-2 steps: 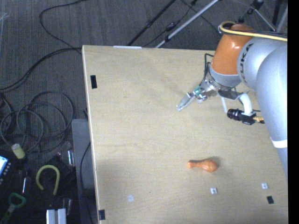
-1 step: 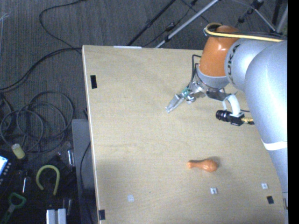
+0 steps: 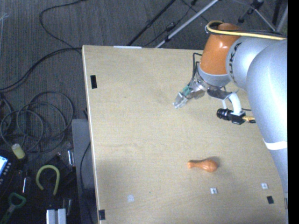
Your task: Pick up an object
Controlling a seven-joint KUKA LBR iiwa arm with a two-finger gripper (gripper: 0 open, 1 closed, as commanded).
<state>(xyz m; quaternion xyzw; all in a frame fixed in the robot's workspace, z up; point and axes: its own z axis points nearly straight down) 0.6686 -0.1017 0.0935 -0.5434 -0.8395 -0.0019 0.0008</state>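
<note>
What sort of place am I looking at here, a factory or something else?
Probably a robotics lab or test room, not a factory: a robot arm reaches over a plain wooden bench bearing one small orange object, loose cables sprawl on the carpet, and tripod stands rise behind.

**Grey arm [image 3: 261, 78] with an orange band [image 3: 217, 55] and a small pale gripper [image 3: 179, 101].**

The gripper is a small, pale, glassy-looking piece with a green fleck [image 3: 188, 92] near its base. Just behind it sits a short silver-grey wrist ring [image 3: 212, 78], darker along its lower edge. Behind that ring bulges the orange band, rounded and glossy like a dome. Farther from the gripper the casing turns smooth light grey, thick and tubular, with dark block lettering [image 3: 232, 59] printed where grey meets orange; the letters are too blurred to read. Farthest from the gripper, a thin paler seam [image 3: 276, 145] crosses the grey shell.
</note>
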